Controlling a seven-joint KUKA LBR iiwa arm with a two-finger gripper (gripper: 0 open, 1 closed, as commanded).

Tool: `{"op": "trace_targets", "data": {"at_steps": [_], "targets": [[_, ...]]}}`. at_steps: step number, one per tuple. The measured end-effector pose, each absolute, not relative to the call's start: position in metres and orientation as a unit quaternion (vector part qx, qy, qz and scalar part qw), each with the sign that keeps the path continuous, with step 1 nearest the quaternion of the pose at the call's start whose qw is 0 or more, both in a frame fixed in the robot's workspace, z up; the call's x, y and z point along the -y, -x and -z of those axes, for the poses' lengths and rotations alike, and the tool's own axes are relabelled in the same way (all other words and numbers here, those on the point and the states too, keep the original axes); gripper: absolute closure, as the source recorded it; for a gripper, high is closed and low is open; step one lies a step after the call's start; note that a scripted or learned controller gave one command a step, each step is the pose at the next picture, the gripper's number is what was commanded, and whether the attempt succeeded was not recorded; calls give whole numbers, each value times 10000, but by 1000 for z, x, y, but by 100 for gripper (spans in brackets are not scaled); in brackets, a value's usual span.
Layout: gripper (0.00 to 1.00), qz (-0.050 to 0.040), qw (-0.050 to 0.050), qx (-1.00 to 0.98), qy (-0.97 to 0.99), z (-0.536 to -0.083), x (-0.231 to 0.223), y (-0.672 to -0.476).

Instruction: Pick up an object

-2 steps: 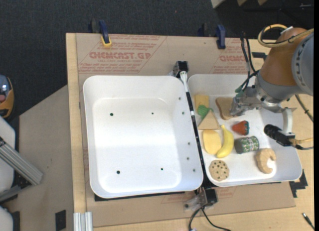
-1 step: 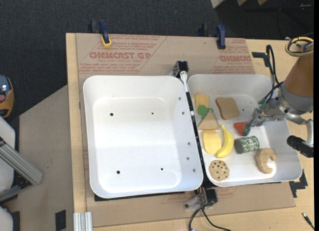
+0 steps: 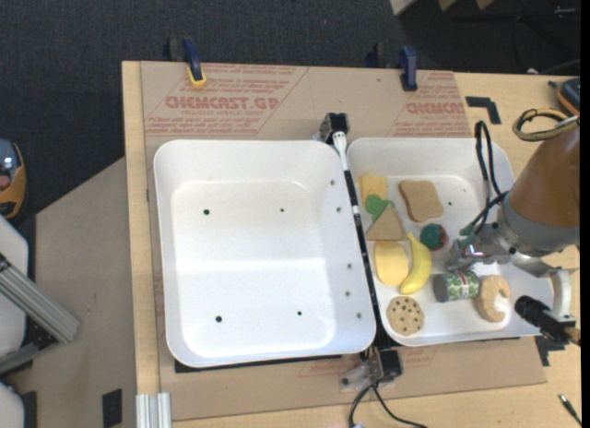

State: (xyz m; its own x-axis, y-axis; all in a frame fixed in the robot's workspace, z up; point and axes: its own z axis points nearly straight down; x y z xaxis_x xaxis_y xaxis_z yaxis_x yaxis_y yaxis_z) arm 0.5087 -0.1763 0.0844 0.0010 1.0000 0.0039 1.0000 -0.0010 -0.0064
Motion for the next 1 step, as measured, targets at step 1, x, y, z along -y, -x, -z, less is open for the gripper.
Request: {"op": "trace_targets", "data": {"at_steps": [1], "targets": [[100,-7,19,7068,7074,-87,177,-489]]}}
